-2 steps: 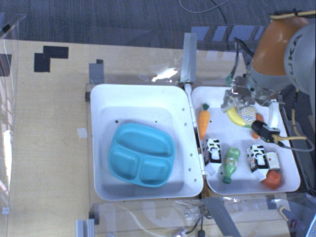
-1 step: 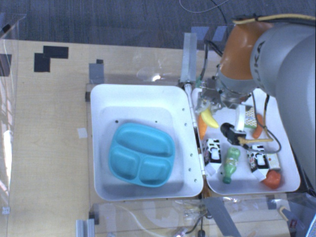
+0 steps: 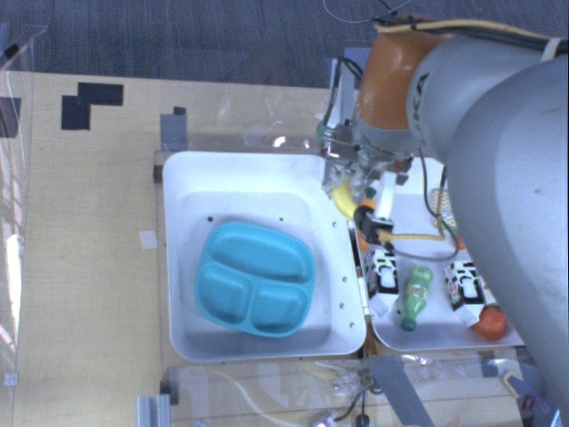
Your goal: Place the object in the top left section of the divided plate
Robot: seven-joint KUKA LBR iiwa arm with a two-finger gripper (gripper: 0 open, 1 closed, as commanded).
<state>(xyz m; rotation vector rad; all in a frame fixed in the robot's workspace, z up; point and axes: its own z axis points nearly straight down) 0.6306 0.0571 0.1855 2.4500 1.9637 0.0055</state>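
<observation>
Yellow banana curved beneath end effector.

Pale wood bench with black tape marks near its far left corner, dark grey carpet beyond, clear panel along the left edge, even glare-free light overhead.

Grey arm with orange wrist band reaches in from right; two-finger claw points downward.
</observation>
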